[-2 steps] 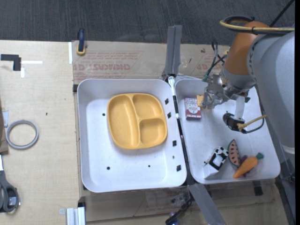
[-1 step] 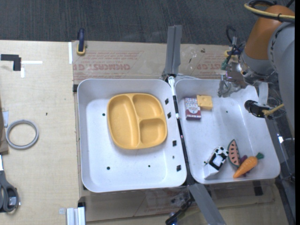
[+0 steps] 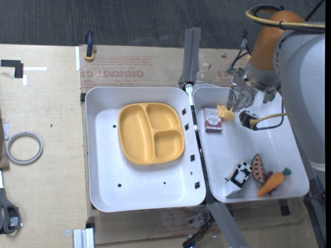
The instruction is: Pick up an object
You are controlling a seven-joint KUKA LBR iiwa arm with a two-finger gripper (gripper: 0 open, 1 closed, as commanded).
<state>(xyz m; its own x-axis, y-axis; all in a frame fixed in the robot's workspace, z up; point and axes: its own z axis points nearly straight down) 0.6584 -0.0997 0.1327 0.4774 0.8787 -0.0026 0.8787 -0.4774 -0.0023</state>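
My gripper (image 3: 234,103) hangs over the far end of the right white bin (image 3: 289,154), just above a small pale yellow wedge-shaped block (image 3: 225,112); from this angle I cannot tell whether it touches the block, nor how the gripping parts stand. Beside the block, toward the divider, lies a small red and white carton (image 3: 212,120). At the near end of the same bin: a black and white toy (image 3: 239,175), a watermelon slice toy (image 3: 258,168), an orange carrot toy (image 3: 271,182). The left white bin (image 3: 103,180) holds a yellow three-compartment plastic plate (image 3: 151,133). A grey tape ring (image 3: 23,148) sits on the wooden worktop (image 3: 41,102).
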